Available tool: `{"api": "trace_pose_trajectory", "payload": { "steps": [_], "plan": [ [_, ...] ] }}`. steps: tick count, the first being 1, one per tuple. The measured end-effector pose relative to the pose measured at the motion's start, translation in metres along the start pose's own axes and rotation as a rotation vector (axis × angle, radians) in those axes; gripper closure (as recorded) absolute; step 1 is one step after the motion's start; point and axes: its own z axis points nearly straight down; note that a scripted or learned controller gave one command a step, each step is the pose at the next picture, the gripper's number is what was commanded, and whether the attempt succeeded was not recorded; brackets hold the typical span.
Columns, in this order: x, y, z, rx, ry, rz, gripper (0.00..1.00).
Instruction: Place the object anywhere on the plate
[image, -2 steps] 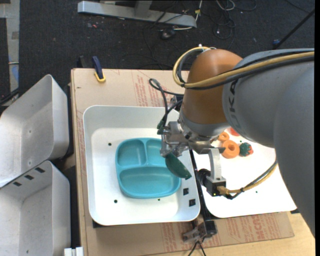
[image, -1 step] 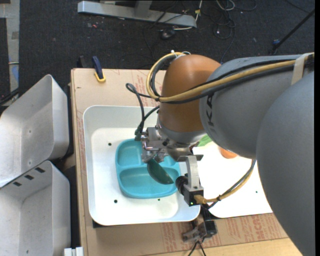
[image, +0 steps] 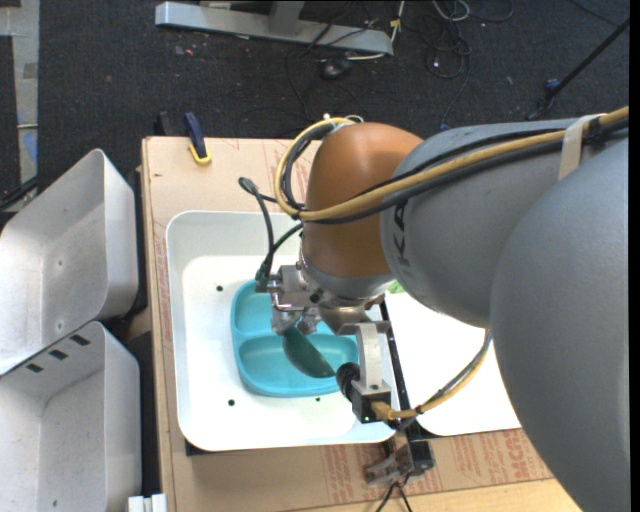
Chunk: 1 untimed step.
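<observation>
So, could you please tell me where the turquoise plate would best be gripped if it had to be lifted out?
Probably the left rim of the turquoise plate, pinched from above: it lies flat in the white bin, so only the raised lip offers an edge, and the arm covers its right side.

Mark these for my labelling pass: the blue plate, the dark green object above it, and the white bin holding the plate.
blue plate (image: 262, 352): camera view, on its left compartment.
dark green object (image: 305, 353): camera view, on its middle.
white bin (image: 200, 330): camera view, on its bare floor left of the plate.
</observation>
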Motion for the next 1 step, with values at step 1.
{"api": "trace_pose_trajectory", "payload": {
  "steps": [1],
  "plan": [
    [-0.0009,0.0004,-0.0004,-0.001,0.000,0.002,0.00]
  ]
}}
